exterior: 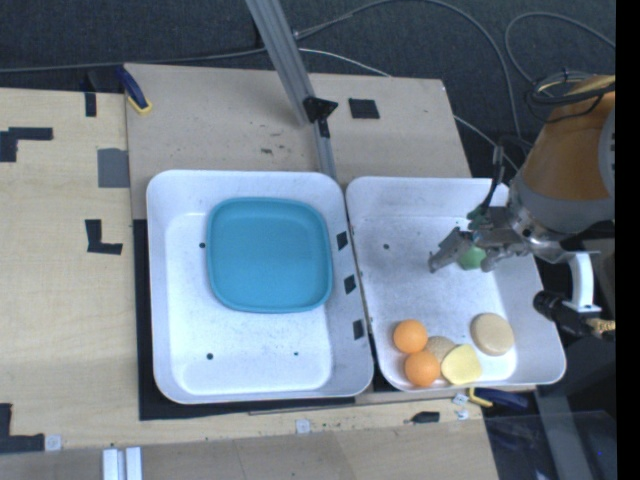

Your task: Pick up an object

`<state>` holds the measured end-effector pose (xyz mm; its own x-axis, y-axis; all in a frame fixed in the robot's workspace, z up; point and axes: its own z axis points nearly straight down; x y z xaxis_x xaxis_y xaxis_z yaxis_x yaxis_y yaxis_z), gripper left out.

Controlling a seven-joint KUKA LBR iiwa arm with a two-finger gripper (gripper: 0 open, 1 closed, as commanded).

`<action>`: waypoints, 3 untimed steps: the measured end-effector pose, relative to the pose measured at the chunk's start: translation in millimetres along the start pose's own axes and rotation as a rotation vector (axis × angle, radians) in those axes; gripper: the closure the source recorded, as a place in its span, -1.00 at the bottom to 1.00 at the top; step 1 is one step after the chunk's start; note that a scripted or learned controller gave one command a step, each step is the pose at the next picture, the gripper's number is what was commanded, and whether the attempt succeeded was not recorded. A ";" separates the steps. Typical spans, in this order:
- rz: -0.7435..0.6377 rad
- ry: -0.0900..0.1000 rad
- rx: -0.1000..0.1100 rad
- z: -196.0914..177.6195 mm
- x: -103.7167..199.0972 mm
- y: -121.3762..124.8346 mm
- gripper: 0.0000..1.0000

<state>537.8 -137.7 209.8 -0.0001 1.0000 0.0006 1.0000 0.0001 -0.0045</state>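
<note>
My gripper (452,253) hangs over the upper middle of the right bin (400,208), reaching in from the right. A small green object (473,258) shows right at the gripper, partly hidden by it; whether it is held or lying on the bin floor beneath I cannot tell. Along the right bin's front edge lie two orange balls (409,336) (422,369), a yellow piece (461,364), a beige round piece (492,333) and a tan piece (440,347) tucked between them.
The left bin (180,298) holds a blue square plate (268,253). A grey metal pole (290,58) slants down to the gap between the bins. Cables run across the dark floor at the back right.
</note>
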 end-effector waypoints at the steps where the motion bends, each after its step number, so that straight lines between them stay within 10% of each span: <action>1: -0.001 0.000 0.001 60.6 3.1 5.5 -1.00; 2: -0.001 0.000 0.000 105.2 9.5 3.3 -1.00; 3: -0.001 0.000 -0.003 93.1 9.5 4.1 1.00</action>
<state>541.5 -128.1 116.6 -0.0010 1.0000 0.0006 1.0000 0.0010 -0.0014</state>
